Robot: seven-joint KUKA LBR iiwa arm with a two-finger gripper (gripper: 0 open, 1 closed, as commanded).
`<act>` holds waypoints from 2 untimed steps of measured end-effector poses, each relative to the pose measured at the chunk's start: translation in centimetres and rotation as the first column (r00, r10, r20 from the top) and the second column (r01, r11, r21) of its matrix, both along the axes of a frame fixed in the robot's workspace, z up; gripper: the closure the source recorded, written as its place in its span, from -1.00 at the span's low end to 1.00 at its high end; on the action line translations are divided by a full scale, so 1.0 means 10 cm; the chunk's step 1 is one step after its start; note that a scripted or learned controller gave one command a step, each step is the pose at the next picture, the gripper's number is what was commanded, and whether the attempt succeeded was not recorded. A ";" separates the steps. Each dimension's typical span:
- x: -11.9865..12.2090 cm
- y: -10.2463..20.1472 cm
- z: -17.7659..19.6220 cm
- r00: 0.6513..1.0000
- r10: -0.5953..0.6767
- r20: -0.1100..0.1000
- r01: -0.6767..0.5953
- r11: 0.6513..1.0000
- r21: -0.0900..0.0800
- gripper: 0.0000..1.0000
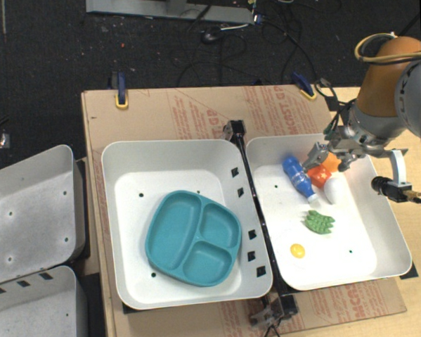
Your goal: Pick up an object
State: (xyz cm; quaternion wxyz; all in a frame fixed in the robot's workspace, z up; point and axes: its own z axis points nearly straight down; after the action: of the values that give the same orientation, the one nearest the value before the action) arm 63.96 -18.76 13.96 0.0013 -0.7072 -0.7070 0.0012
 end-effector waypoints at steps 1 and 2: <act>0.04 0.00 -0.25 1.000 -0.001 0.010 0.001 1.000 0.002 -1.00; 0.07 -0.01 -0.14 1.000 0.001 0.027 -0.001 1.000 -0.006 1.00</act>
State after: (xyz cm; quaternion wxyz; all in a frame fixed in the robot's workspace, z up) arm 64.67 -18.83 12.54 -0.0105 -0.7068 -0.7073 -0.0064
